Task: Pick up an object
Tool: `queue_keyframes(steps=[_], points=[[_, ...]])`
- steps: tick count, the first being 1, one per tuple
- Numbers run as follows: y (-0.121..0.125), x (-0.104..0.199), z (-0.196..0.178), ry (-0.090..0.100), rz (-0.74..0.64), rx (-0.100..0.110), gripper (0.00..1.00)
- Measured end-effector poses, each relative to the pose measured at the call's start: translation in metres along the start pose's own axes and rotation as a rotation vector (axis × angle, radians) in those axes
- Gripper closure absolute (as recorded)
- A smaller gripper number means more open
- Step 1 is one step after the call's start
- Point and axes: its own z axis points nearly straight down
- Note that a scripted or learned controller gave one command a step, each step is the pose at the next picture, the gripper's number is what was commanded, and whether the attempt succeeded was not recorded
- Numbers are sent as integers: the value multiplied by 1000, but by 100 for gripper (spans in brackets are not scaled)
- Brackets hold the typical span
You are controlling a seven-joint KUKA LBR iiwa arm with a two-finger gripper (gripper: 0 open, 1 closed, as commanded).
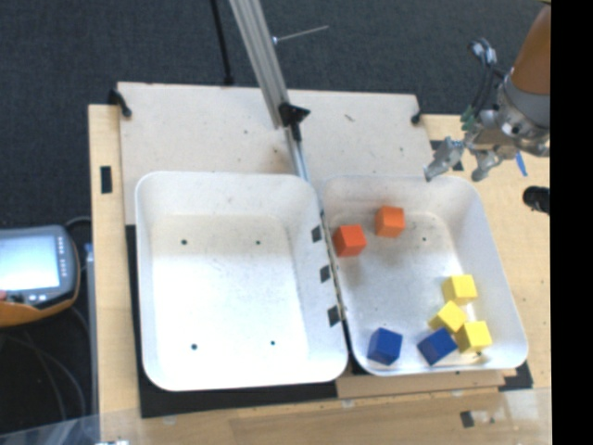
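The right bin (pixel 417 276) holds several small cubes. Two orange cubes (pixel 349 240) (pixel 391 221) lie near its back left. Three yellow cubes (pixel 460 288) (pixel 451 316) (pixel 476 335) cluster at the front right, and two blue cubes (pixel 384 346) (pixel 436 346) lie along the front wall. My gripper (pixel 460 167) hangs above the bin's back right corner, well up from the cubes. It is open, its two fingers spread, with nothing between them.
The left bin (pixel 232 276) sits beside the right one, sharing a middle wall with black clips. A slanted metal rail (pixel 264 54) rises behind the bins. A small screen device (pixel 35 267) sits off the bench at the left.
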Motion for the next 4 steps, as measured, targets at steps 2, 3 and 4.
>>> queue_keyframes(steps=[2, 3, 4], points=[[-9, 37, 147, 2, 6, -6, 100], [-14, 27, 101, 1, 8, -6, 100], [-32, 83, 134, -1, 10, -5, 100]])
